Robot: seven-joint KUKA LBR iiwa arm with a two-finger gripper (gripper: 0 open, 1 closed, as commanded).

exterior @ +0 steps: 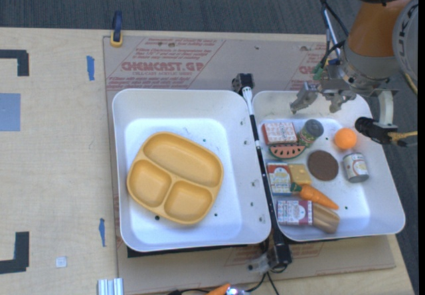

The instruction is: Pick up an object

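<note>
The grey two-finger gripper (321, 98) hangs spread wide and empty above the right white bin's (388, 204) far rim. Nearest lie one grey round tin (311, 129) and one small orange ball (344, 139). The left white bin (126, 154) holds one yellow three-compartment plastic plate (174, 177).

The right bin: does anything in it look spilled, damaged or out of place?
Nothing stands out. The right bin holds toy food crowded together but intact: a small can lying on its side, an orange ball, a carrot and a watermelon slice. The gripper is above the bin's far edge.
</note>
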